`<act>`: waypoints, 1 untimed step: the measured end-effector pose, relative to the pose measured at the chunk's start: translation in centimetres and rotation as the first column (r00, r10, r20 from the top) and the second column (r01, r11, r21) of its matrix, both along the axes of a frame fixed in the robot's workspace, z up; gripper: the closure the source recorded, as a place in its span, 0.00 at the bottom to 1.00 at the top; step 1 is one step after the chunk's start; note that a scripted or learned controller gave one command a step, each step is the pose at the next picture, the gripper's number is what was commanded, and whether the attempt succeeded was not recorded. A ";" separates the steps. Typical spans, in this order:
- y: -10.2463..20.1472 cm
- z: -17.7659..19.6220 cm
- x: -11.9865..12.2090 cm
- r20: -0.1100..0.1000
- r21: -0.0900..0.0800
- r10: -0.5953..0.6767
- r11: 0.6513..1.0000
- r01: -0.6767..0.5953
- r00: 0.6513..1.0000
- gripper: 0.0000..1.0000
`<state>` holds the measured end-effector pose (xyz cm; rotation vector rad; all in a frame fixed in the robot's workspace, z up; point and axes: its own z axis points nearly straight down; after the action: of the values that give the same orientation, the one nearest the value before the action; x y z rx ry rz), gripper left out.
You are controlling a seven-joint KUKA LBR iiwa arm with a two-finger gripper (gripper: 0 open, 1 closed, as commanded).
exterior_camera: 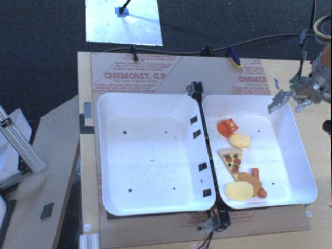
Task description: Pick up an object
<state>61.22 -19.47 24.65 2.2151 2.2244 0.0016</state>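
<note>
Two shallow white bins sit side by side on a wooden bench [62, 139], resting on a sheet of board printed with red lettering [135, 72]. The left bin [111, 139] and the right bin [290, 154] meet along a dark strip [203, 139] that runs from the far edge toward the near edge.

All the toy food lies in the right bin, on its left half near that strip. Farthest back is a red piece [226, 127], and just beside it, toward the front, a pale yellow piece [240, 141] that touches or nearly touches it. Below them lies a pizza slice [231, 161] with red dots, its point facing the front. Nearer the front edge sit a round yellow piece [239, 191], an orange-tan piece [250, 180] that overlaps it, and a small red sausage [258, 182] just to the right.

The gripper [288, 100] hangs over the far right corner of the right bin, well apart from the food. Two grey fingers [278, 101] point left and downward with a gap between them, spread and holding nothing. The arm [319, 74] enters from the right edge.

Beyond the bench, a shiny metal plate [123, 15] lies on dark carpet [41, 45].
</note>
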 end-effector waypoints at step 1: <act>5.8 -14.3 3.4 0.018 -0.003 -0.002 1.000 0.002 1.000 0.00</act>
<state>64.66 -13.66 10.33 2.2067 2.2117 0.0177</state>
